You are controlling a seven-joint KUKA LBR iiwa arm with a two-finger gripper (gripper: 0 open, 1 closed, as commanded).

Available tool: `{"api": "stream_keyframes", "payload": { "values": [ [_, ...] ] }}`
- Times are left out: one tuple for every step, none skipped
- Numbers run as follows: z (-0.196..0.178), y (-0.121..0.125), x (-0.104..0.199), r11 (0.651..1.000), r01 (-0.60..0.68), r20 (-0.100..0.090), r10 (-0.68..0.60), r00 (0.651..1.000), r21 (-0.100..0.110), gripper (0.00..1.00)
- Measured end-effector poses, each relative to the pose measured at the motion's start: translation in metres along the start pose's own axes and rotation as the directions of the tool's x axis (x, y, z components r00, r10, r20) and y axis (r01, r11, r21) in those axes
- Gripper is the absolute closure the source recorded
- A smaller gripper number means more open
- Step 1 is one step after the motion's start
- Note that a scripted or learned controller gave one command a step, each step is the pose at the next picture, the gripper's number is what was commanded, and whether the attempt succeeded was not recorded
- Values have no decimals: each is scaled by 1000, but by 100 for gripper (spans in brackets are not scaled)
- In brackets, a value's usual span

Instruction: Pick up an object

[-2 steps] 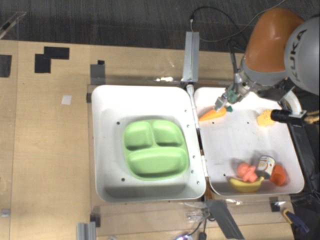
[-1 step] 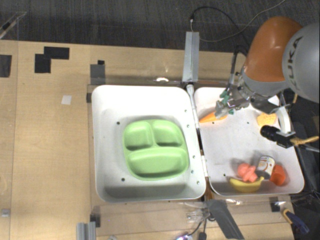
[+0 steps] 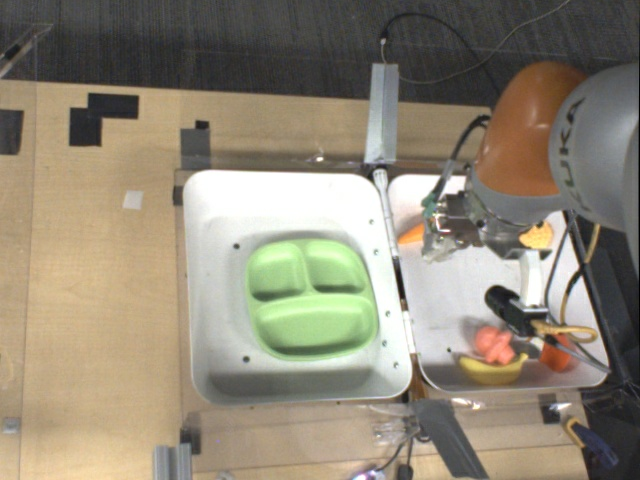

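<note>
Two white bins sit on a wooden bench (image 3: 90,318); toys, a yellow banana (image 3: 492,370) among them, lie at five o'clock in the right bin (image 3: 445,318). The gripper (image 3: 440,236) hangs at that bin's eleven o'clock with nothing seen in it, though I cannot tell how it is set. It looks like the reaching step, so next it needs to go down onto a toy.

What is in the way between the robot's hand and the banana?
Nothing visible blocks it. The gripper hangs over bare floor of the right bin. The banana lies at the front wall, touching a pink toy.
</note>
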State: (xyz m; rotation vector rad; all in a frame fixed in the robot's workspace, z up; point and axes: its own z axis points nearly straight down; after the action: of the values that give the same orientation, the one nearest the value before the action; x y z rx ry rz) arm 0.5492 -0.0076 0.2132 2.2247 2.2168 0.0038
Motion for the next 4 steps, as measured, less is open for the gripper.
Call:
{"api": "stream_keyframes", "payload": {
  "values": [
    [-5, 39, -54, 958, 287, 3, -287, 958, -4, 100],
    [29, 37, -39, 996, -93, 0, 93, 996, 0, 100],
    [29, 37, -39, 996, -92, 1, 92, 996, 0, 0],
    [-34, 60, -95, 1000, -26, 2, 26, 1000, -4, 0]
  ]
}}
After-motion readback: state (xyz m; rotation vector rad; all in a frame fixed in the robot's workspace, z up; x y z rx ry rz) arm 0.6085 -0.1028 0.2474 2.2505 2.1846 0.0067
